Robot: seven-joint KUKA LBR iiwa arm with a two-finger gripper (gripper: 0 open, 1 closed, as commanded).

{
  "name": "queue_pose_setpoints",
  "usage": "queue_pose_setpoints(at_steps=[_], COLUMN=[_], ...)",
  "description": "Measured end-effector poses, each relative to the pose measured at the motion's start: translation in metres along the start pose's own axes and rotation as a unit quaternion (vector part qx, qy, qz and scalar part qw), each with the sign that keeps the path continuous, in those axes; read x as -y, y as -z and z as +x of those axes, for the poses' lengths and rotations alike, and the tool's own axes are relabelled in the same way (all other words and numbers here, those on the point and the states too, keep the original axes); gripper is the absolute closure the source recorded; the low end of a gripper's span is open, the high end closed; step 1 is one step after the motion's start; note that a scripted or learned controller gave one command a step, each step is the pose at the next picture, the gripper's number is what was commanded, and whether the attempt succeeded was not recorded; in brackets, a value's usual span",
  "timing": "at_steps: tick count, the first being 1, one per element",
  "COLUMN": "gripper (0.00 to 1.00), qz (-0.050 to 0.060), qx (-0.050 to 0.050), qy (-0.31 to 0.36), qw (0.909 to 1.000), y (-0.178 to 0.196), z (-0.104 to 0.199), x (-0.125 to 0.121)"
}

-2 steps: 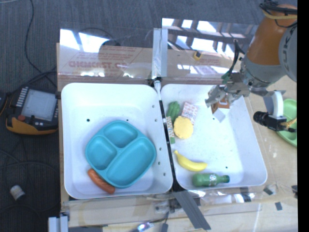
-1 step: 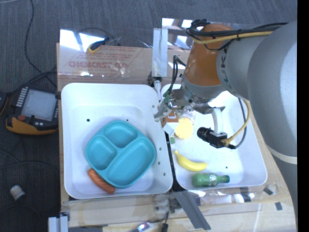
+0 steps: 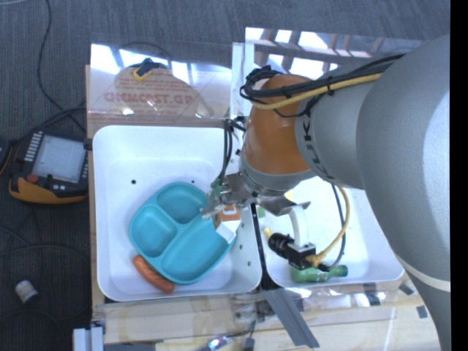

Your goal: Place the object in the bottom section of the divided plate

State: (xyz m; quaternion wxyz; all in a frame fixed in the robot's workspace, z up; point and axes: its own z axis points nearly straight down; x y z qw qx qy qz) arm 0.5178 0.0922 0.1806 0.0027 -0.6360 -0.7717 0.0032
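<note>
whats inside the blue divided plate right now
The blue divided plate shows bare blue sections with nothing lying in them. Its right edge is covered by the claw, so that part stays unseen. An orange object lies outside, against its lower left rim.

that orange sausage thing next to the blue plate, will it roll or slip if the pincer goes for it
The orange sausage-shaped piece looks rounded and long, so it would probably roll sideways if nudged. Its surface looks smooth, so it may slip out of a pinch. It lies tight between the blue divided plate and the left bin wall, which likely leaves little room.
</note>
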Motion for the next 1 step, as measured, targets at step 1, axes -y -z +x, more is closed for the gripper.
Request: queue_pose_setpoints(at_steps=[1], gripper=[0.0], qz=[0.0], qx=[0.0], qy=[0.0], qw=[1.0], y=[0.0001], z=[-0.0004], x=[0.0])
